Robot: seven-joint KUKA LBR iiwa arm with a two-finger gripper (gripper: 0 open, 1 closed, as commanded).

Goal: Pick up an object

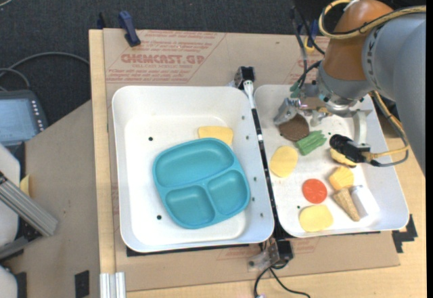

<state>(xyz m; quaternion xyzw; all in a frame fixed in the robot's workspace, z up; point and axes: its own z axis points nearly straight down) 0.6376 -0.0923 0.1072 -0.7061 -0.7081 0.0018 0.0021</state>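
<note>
Camera view: gripper (295,112) being lowered over brown object (295,129) at 11 o'clock in right bin (389,212); finger spread cannot be told. Step judged: approach, nothing being held. Next move: descent, closure being centred, green piece (310,143) at 4 o'clock being avoided.

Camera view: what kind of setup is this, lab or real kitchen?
Most likely a robot lab bench, not a kitchen: two white bins on protective board, toy food such as a red tomato slice, loose cables and dark carpet around the bench.
</note>
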